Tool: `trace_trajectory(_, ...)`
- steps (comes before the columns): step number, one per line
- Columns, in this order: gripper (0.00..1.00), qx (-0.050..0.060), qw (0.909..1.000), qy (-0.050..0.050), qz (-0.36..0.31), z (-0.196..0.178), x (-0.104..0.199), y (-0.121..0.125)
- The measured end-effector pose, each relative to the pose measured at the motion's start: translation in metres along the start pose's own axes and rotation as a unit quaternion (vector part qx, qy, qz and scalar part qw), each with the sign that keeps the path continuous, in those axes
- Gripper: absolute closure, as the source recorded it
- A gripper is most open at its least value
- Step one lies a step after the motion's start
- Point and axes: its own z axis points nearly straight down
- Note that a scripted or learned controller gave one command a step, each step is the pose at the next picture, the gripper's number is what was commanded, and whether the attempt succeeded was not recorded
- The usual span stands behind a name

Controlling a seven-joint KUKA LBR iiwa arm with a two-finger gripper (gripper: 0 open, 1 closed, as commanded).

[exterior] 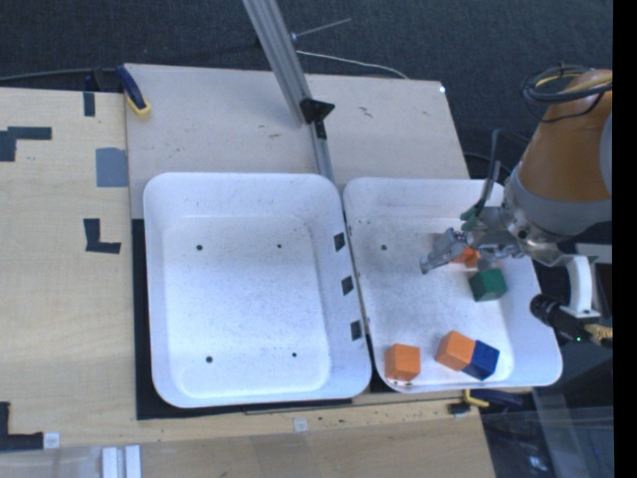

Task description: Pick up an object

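Overhead, we look down at a slant on two shallow white bins set side by side on a wooden bench. We see the arm, grey with an orange band above the wrist, reaching in from the right over the right bin. Its gripper hangs low over the middle of that bin, the grey metal parts pointing left. Just beside the gripper's right side we make out a small orange piece, but we cannot tell whether it is gripped or merely lies under the tool; how the jaws stand is also beyond what we can tell.

Just below the gripper lies a green block, close to the orange piece. Along the near edge of the right bin we count three more things: an orange cube at the left, and an orange block touching a blue block to its right.

We see the left bin bearing only dark speckles. A slanted metal rail runs down to the gap between the bins, and a blue and yellow clamp sits at the board's far left corner.
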Motion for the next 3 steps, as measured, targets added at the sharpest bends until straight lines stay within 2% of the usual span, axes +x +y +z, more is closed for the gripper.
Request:
trace_trajectory(1,0.00,0.003,1.0000,-0.001,0.002,0.110,-0.074,0.045)
trace_trajectory(2,0.00,-0.005,1.0000,-0.002,-0.002,0.115,-0.064,0.127)
trace_trajectory(3,0.00,0.000,1.0000,0.001,-0.002,0.112,0.004,0.093)
